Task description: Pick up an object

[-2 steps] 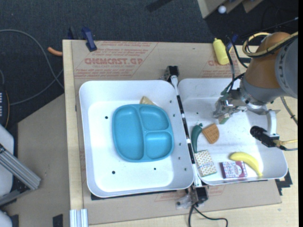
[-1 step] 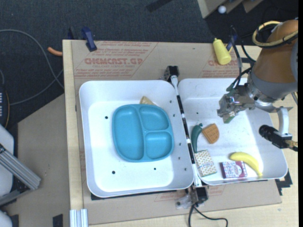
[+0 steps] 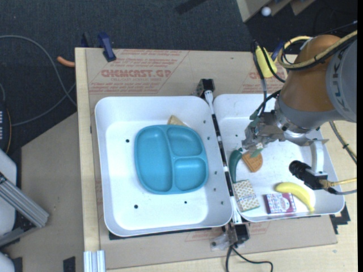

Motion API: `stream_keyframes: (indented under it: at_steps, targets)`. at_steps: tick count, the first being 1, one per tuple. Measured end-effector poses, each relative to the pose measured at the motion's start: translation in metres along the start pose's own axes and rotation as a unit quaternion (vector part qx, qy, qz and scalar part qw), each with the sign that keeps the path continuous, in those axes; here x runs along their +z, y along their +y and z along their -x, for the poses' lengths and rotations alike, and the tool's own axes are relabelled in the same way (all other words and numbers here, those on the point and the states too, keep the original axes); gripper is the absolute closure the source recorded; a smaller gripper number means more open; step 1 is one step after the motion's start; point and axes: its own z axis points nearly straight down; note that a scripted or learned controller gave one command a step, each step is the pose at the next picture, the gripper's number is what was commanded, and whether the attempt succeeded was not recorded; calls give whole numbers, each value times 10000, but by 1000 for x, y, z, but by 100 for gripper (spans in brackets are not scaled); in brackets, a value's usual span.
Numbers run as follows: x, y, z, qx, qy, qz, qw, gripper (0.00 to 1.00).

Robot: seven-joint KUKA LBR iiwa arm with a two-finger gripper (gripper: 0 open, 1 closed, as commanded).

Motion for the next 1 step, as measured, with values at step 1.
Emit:
stream_keyframes:
  at_steps: [1]
  targets:
    - [-41,10,-74,-4,-1,17,10000,100]
